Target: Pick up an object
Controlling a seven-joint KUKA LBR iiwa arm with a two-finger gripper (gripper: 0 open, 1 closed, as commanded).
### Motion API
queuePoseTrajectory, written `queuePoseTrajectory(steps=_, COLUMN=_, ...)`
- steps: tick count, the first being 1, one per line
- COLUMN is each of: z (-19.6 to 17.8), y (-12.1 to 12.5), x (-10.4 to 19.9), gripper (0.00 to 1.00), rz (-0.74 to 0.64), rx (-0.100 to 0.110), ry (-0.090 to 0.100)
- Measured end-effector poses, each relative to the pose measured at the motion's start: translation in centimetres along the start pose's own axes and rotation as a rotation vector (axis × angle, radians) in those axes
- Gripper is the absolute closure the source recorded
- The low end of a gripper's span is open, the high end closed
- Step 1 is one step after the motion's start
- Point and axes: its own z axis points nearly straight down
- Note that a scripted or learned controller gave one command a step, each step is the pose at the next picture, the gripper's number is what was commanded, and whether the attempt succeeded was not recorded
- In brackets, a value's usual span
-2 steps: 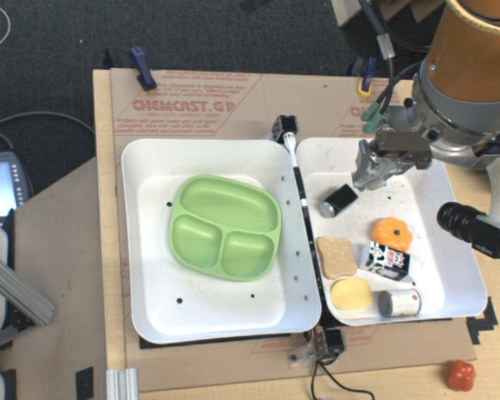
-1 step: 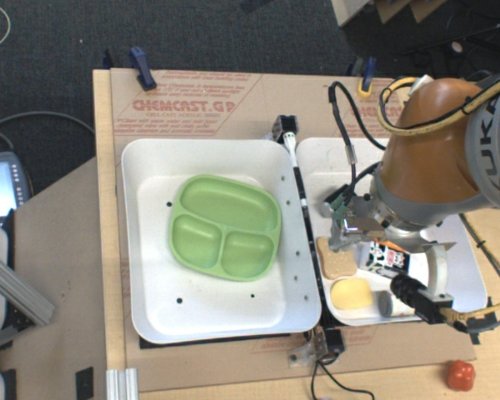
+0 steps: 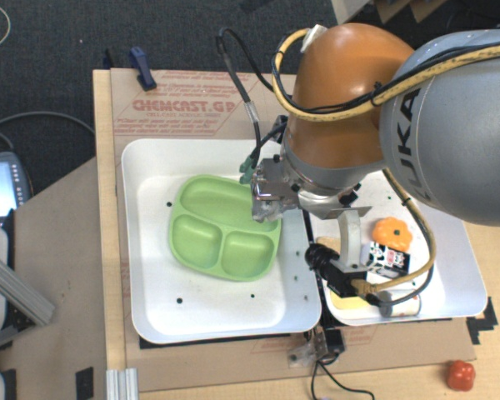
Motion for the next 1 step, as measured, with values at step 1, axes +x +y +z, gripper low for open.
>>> queuePoseTrajectory(steps=1, z=-21.80, y=0.02, x=1.67, gripper=1.00, rz=0.014, rx=-0.012, ry=0.000)
